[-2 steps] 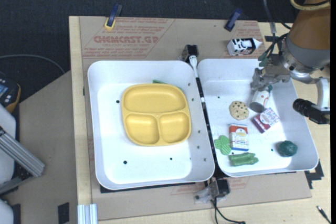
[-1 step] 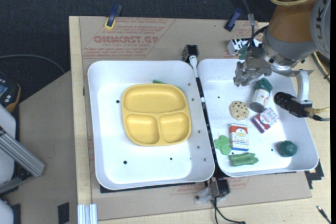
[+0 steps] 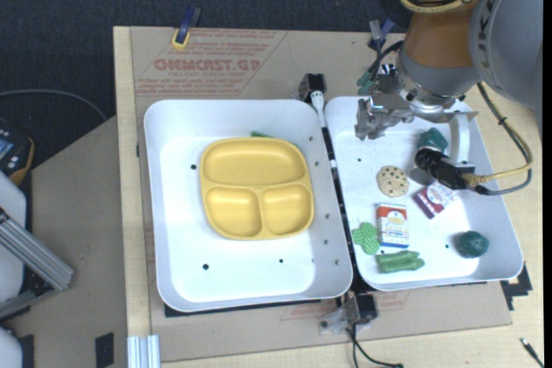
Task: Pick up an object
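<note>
Far left, a metal rail (image 3: pixel 34 254) lies at a slant off the bench. Brown board (image 3: pixel 216 65) with red print under both bins, a blue-yellow clip (image 3: pixel 185 28) at its top edge. Left bin (image 3: pixel 172 211) is shallow glossy white plastic with rounded corners; in it sits a smooth yellow divided tray (image 3: pixel 256 187), one long section on top and two smaller ones below, a green sliver (image 3: pixel 261 134) poking out behind its top rim. A black clamp (image 3: pixel 311 86) sits at the top of the seam between the bins. Right bin (image 3: pixel 500 258) is the same white plastic. Lying in it: a flat green leaf-like piece (image 3: pixel 367 237), a bumpy green pod-like piece (image 3: pixel 398 262), a small red-white box (image 3: pixel 392 226) standing just above the pod, a round tan cookie (image 3: pixel 392 180) with dark chips, a red-white packet (image 3: pixel 435 199), a teal lump (image 3: pixel 432 139) partly under the arm, a dark green rounded lump (image 3: pixel 472 244) near the right wall. Gripper (image 3: pixel 377 121), grey metal, hangs over the bin's top left area, above the cookie and apart from it; jaws' state cannot be told, nothing seen between them. Black cable (image 3: pixel 448 169) runs below the wrist.
</note>
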Motion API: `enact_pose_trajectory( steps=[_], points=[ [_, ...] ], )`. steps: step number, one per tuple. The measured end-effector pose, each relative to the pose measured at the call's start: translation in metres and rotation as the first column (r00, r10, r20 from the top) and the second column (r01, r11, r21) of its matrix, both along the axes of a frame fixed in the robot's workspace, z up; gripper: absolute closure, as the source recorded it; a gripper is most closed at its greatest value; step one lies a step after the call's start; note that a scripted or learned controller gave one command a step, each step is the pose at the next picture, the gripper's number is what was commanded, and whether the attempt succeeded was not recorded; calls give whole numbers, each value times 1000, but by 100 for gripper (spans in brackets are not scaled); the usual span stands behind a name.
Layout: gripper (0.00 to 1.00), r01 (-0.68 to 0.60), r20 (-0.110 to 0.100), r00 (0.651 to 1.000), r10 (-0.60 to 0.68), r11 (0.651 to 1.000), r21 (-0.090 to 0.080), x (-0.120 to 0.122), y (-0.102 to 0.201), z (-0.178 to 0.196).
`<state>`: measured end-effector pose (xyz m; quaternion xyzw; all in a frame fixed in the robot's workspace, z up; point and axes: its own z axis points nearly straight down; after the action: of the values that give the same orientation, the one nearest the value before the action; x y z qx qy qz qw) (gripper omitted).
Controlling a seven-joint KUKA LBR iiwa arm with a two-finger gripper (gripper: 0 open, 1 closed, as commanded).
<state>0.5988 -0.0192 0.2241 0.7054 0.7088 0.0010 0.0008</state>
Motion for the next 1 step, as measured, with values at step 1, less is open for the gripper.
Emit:
enact_pose_trajectory(
  steps=[1],
  points=[
    [100, -1, 0, 1000, 1, 1000, 1, 11, 52, -10]
  ],
)
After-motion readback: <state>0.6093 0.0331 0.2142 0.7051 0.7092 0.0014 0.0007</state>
